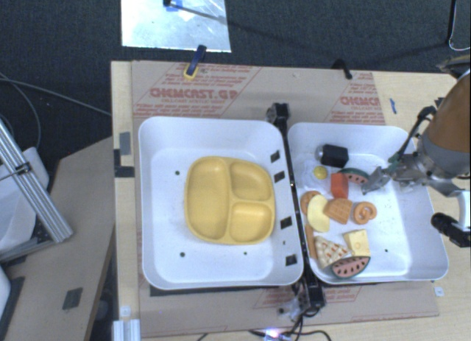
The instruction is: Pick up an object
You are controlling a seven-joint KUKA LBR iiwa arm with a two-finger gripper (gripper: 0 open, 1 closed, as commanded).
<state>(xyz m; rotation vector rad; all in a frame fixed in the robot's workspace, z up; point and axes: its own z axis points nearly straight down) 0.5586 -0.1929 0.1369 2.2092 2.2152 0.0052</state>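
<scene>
- Toy food pieces lie heaped in the right bin (423, 255), toward its left and front parts: a black block (335, 155), a small yellow ball (320, 173), a red piece (338, 185), a watermelon slice (356, 177), an orange wedge (339, 210), a pale yellow slice (318, 214), a ringed pastry (364, 212), a cheese cube (358, 242), a waffle-like piece (329, 249) and a second watermelon slice (351, 265).
- Gripper (379, 178) sits low over the right bin, reaching in from the right, its tip just beside the upper watermelon slice.
- Whether it is clenched or released I cannot tell; nothing visibly sits in its grasp.
- Left bin (158, 185) carries a yellow divided plate (228, 199).
- Both bins rest side by side on a cardboard sheet (221, 89) laid over the worktop (81, 185).
</scene>
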